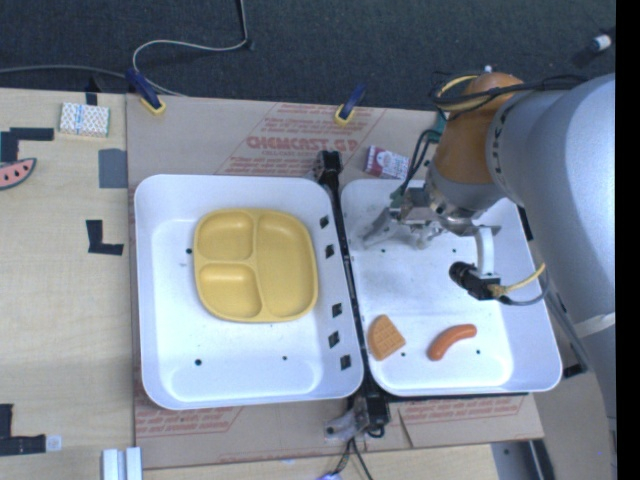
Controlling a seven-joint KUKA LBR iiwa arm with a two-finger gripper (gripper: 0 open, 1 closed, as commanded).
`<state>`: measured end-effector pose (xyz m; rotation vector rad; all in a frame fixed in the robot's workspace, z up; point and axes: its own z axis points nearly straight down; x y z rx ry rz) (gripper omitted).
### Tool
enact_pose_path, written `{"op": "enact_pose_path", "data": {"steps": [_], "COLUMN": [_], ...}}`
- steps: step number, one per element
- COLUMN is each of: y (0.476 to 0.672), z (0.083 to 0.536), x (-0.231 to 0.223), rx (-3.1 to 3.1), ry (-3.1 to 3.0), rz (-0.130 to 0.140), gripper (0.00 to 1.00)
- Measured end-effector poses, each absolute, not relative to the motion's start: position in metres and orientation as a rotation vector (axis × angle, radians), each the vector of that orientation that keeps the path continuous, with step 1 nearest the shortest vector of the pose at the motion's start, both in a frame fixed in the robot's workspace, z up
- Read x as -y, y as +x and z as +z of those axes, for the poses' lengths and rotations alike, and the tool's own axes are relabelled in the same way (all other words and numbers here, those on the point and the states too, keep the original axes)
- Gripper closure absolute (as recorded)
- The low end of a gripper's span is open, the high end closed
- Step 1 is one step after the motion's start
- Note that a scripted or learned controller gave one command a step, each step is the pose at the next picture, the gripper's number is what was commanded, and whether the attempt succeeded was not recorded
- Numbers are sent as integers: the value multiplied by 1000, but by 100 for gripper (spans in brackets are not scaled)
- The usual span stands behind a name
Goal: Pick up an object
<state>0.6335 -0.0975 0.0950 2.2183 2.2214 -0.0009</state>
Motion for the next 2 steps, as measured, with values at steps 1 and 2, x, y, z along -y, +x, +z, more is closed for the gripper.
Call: {"op": "enact_pose_path", "data": {"steps": [1, 2], "y": [599, 599], "z": [86, 96], "x": [97, 97], "rx": [-2220, -2219], "ry": [2218, 2217], "rz": [2, 2], "gripper": [0, 100]}}
